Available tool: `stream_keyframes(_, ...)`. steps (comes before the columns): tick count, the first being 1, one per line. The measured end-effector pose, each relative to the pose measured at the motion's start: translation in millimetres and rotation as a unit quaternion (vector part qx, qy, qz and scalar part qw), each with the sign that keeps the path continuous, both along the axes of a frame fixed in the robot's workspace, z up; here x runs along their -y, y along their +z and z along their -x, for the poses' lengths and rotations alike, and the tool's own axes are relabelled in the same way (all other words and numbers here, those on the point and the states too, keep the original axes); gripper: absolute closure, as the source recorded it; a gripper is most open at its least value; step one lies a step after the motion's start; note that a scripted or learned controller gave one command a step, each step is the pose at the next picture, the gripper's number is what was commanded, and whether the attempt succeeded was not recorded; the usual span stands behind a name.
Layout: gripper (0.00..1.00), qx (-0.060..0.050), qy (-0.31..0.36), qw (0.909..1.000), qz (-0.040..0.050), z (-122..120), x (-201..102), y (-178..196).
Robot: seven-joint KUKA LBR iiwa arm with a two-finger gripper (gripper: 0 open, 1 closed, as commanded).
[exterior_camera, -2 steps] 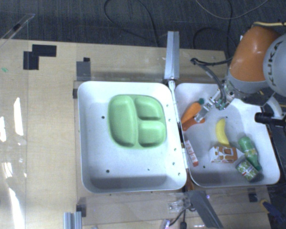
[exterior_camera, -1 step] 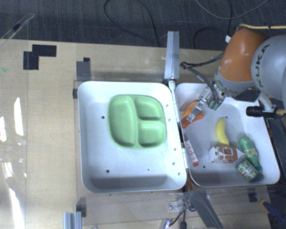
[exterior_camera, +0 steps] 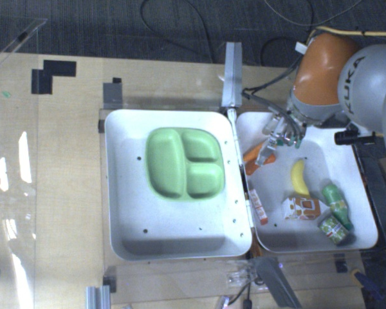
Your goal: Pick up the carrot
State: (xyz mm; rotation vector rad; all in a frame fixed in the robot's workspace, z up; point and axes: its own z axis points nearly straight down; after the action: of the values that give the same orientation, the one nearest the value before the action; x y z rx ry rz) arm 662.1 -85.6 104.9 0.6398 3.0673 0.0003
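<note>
The carrot (exterior_camera: 253, 154), small and orange, lies in the right bin (exterior_camera: 360, 237) close to the bin's left wall, near the far end. My gripper (exterior_camera: 278, 140) hangs just above and to the right of the carrot, with its tip right at the carrot's right end. Whether it touches the carrot I cannot tell. The grey arm with its orange band (exterior_camera: 321, 66) reaches in from the upper right.
The right bin also holds a banana (exterior_camera: 300, 177), a brown and white carton (exterior_camera: 301, 208), a green bottle (exterior_camera: 335, 198), a green can (exterior_camera: 333, 229) and a red and white packet (exterior_camera: 258, 208) by the left wall. A green divided plate (exterior_camera: 183, 163) sits in the left bin (exterior_camera: 125, 237).
</note>
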Motion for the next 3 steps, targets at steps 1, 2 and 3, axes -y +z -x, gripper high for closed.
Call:
stream_keyframes(1, 0.0, -0.005, 0.066, 0.9978, -0.0015, 0, 18, -17)
stream_keyframes(2, 1.0, 0.006, 0.066, 0.9978, -0.0007, -5, 16, -5)
stream_keyframes(3, 1.0, 0.0, 0.112, 0.9937, 0.0004, 10, 40, 11)
